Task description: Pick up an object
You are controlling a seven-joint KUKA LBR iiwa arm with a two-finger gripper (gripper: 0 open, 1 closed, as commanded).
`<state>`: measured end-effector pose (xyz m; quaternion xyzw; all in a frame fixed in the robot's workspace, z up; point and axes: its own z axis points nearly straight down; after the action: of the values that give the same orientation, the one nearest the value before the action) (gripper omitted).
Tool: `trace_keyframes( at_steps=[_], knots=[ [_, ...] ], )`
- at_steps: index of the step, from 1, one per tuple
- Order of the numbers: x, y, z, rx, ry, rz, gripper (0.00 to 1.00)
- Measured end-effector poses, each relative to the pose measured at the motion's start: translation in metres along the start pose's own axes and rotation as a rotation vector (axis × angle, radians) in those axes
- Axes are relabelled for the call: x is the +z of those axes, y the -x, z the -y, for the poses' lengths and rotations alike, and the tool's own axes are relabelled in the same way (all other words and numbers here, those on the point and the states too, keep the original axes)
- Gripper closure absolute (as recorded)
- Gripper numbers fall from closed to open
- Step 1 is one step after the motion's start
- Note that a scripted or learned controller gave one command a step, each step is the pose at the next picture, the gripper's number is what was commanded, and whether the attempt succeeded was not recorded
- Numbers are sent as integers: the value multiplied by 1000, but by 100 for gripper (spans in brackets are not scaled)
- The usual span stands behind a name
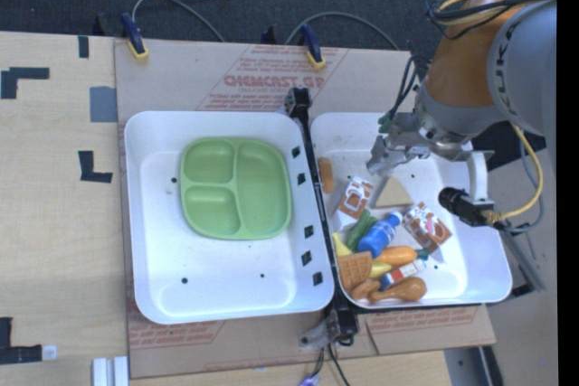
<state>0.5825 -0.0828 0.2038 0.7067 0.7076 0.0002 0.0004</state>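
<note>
The right bin (484, 285) holds a heap of toy food. In it are a beige wedge (394, 193), a brown and white packet (356, 195), a blue bottle (378, 232), a green piece (361, 224), a red and white packet (427, 227), an orange carrot (395, 256), a waffle square (355, 268) and a brown drumstick (399, 289). My gripper (389, 162) hangs over the back part of this bin, just above the beige wedge and the brown packet. It is open, with nothing between its fingers.
The left bin (154, 285) holds a green divided plate (237, 187). A small brown piece (326, 169) lies by the black divider (309, 185) between the bins. Cables and two clamps (134, 39) sit behind the bins. The arm's orange band (466, 59) looms at the right.
</note>
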Motion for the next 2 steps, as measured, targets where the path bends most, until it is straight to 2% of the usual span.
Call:
trace_keyframes(
  at_steps=[1, 2],
  knots=[
    [1, 0, 1, 0, -2, -1, 0],
    [96, 40, -1, 0, 19, 1, 0]
  ],
)
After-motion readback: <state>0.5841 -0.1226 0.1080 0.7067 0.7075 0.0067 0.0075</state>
